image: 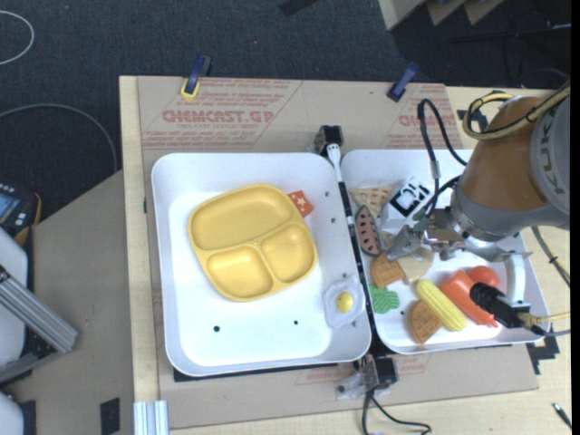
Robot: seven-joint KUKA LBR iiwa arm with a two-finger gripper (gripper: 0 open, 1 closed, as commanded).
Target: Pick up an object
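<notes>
Gripper (pixel 405 243) sits low in the right bin (pixel 535 279) near its left wall, grip state unclear, cannot tell; nearest pick is the round cookie (pixel 387 272) just below it toward the table's front edge, corn cob (pixel 439 304) farther front-right, lying diagonal.

reaches in from the right, wrist bent low, gripper (pixel 405 240) pointing left, fingers spread apart.

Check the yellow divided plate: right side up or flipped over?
Right side up: the yellow divided plate in the left bin shows its three hollow compartments facing upward.
</notes>
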